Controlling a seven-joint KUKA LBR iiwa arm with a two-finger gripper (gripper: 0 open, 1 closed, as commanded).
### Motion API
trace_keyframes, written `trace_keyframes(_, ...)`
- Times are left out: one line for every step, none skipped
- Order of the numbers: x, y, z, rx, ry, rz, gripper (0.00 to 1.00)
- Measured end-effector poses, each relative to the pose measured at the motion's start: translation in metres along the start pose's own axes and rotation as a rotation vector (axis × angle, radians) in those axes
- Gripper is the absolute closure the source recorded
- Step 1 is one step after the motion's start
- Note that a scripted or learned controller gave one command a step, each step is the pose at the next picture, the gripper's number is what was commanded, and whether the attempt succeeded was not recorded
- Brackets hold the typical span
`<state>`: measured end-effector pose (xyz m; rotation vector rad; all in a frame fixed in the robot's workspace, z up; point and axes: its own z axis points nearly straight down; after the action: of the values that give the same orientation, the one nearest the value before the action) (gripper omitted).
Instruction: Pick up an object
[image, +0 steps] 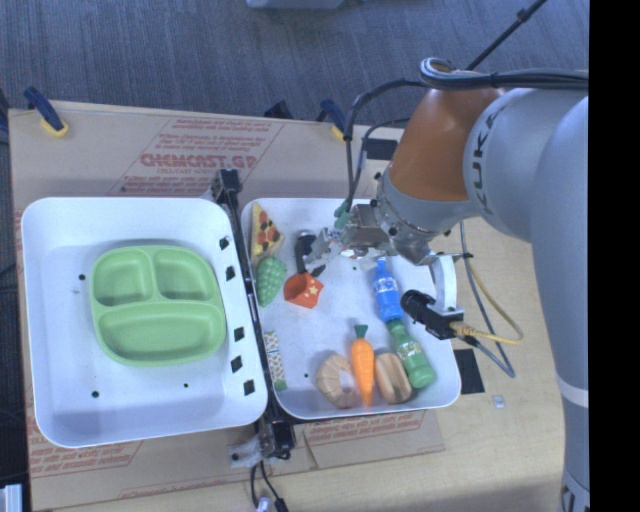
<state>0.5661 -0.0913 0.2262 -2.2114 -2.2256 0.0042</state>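
My gripper (310, 255) hangs over the upper middle of the right bin (340, 212), open, with nothing between its fingers. Just below it lies a small red-orange block (303, 290). To its left are a green bumpy toy vegetable (269, 280) and a pizza slice (264, 230). Right of the gripper, under the wrist, a blue bottle (386, 290) lies flat. Along the bin's front sit a croissant (335, 381), a carrot (362, 368), a bun (392, 378) and a green bottle (413, 362).
The left bin (45, 400) holds a green divided plate (157, 302). A black divider with clips (240, 290) runs between the bins. A black fitting with cables (428, 312) sticks out from the arm over the right bin's right edge.
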Motion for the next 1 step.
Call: trace_keyframes(-0.0695, 0.0928, 0.1105, -0.032, -0.010, 0.003, 0.00)
